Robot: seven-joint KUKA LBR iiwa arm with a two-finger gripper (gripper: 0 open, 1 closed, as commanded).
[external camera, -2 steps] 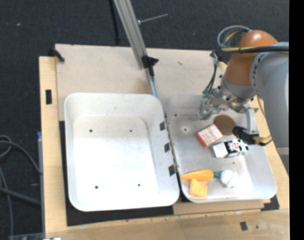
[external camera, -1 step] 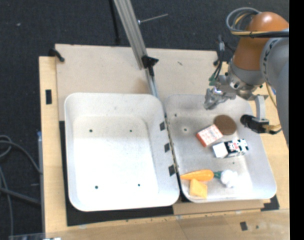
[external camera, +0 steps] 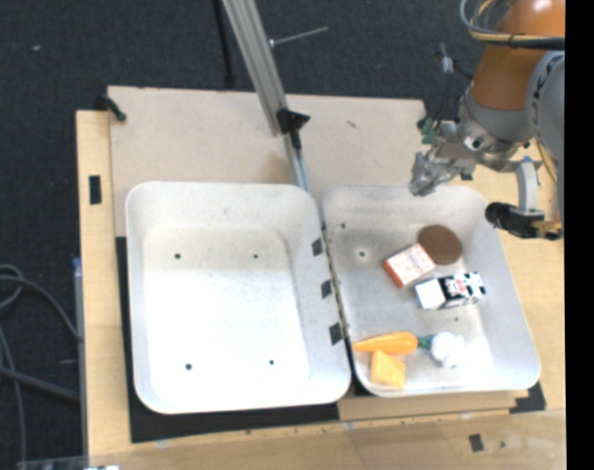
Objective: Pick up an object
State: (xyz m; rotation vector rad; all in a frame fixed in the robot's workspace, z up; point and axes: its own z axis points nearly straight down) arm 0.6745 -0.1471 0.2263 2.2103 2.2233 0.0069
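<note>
My gripper point(external camera: 432, 176) hangs in the upper right of the frame, over the far rim of the right bin point(external camera: 507, 360), with my grey arm and its orange band rising behind it toward the top right corner. From this slanted view I cannot tell how my jaws stand; the tip is small and dark against the bin wall, and nothing shows between them.

By my judgement the task is barely begun. Nothing is lifted: every object lies on the floor of the right bin, below and to the right of centre in the frame. A brown round disc point(external camera: 439, 243) sits nearest me, just below my gripper. Touching or just beside its lower left edge is a small red and white box point(external camera: 409, 264). Below that, toward the right, rests a black and white toy car point(external camera: 450, 290). Near the bin's lower edge lie an orange carrot-shaped piece point(external camera: 386, 343), a yellow wedge point(external camera: 388, 369) just beneath it, and a white and teal object point(external camera: 443, 346) to their right, too small for me to name.

The left bin point(external camera: 145, 262) takes up the centre left of the frame.

What is left, as I see it: choose one object, come down over it, close on it, and raise it. The disc is closest, though flat and likely hard to pinch.
</note>
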